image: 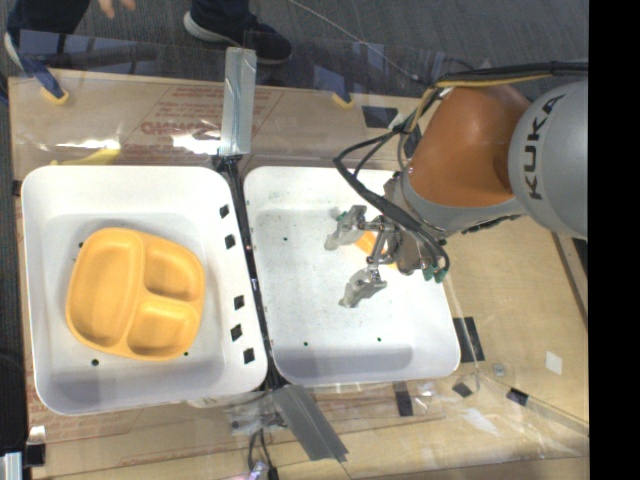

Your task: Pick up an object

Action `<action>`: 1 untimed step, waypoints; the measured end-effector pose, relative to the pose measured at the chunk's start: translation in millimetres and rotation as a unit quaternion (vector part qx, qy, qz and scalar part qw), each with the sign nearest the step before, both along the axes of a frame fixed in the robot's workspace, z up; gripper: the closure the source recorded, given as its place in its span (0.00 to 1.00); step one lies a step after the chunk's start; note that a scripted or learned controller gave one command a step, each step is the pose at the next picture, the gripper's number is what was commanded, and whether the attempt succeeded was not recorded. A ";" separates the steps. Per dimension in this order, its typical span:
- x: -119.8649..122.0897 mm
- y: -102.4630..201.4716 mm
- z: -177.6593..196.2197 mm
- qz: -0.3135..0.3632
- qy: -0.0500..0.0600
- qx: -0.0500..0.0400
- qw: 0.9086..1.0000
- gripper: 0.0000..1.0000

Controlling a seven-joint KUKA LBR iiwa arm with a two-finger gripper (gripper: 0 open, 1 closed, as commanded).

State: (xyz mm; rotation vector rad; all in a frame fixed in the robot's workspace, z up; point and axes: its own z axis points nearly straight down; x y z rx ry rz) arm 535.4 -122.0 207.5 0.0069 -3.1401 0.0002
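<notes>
Reaching in from the right, the arm [470, 148] hangs its gripper [354, 260] over the right bin [300, 353], with the two fingers [345, 230] spread well apart, one toward the bin's far side and the other nearer its middle. Between the fingers, close to the gripper's body, a small orange object [368, 240] shows; it is mostly hidden, so its shape cannot be told, nor whether it touches either finger or simply lies on the bin floor beneath. With the fingers this far apart, nothing is clamped, so the pick is not yet made. The left bin [40, 268] holds a yellow tray [135, 293] with three compartments, lying well apart from the gripper and untouched. As a judgement, the task stands at its early middle: the gripper appears placed around or just above the orange object, which seems the likely target, and what is left is to settle down if needed, close the fingers on it, and lift it off the floor. Whether the gripper is low enough to catch it cannot be told from this slanted view.
</notes>
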 end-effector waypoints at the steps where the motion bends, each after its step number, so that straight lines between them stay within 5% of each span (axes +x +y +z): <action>1: 75.0 -32.8 -116.1 0.073 -0.002 0.000 0.997 0.00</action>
